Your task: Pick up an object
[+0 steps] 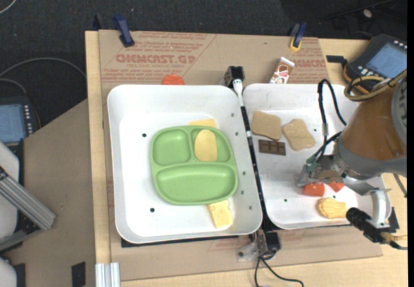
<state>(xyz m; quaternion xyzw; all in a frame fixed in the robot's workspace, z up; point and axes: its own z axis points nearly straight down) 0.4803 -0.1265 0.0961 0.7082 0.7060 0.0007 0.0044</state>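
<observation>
In the right bin (pixel 284 211) my gripper (pixel 313 174) is down near the floor, directly over a small red object (pixel 315 189) that pokes out just below it. A second red bit (pixel 336 185) shows beside it. I cannot make out whether the red object is held. A yellow ridged piece (pixel 331 208) lies just in front of it. Further back lie two tan bread-like slices (pixel 266 125) (pixel 298 134) and a brown chocolate bar (pixel 272 147).
The left bin (pixel 129 150) holds a green divided plate (pixel 193 166) with a yellow item (pixel 206 145) in one compartment, and a yellow wedge (pixel 220 214) at its front. A small packet (pixel 282 71) and clamps sit on the cardboard behind the bins.
</observation>
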